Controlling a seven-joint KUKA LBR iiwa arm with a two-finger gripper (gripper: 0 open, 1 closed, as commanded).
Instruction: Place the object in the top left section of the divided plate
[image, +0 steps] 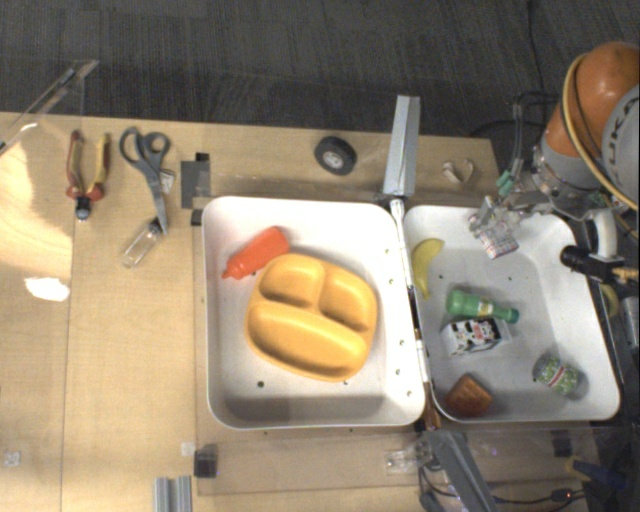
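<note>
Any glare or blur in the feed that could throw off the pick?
Camera view: strong glare washes out the bench at far left; the white bins are bright but readable, with a soft shadow under the yellow divided plate. The gripper looks slightly blurred and low in contrast against the right bin.

A robotics lab or workshop: a wooden counter (120, 400) bears two white bins (225, 400), pliers (84, 170), scissors (150, 165), a tape roll (336, 155) and loose cables (520, 125).
</note>
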